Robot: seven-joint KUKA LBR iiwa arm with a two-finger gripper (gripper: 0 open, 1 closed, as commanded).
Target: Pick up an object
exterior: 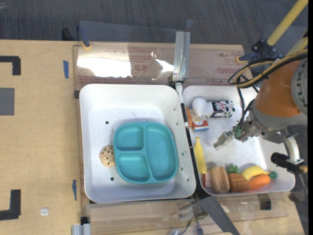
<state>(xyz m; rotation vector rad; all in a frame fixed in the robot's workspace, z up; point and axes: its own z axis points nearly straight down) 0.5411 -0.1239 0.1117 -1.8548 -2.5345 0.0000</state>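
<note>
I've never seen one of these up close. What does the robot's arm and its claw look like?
The arm is a thick rounded body, grey with a broad orange band above the wrist. Black cables loop beside it. It ends in a small grey metal two-finger gripper.

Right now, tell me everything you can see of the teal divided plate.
The teal plate looks like smooth plastic, a rounded rectangle with three compartments: two smaller ones on its left side, one long one on its right. It lies flat and slightly turned in the left bin, toward the near side. Nothing lies in it. A speckled cookie sits at its left edge, partly tucked under.
</note>
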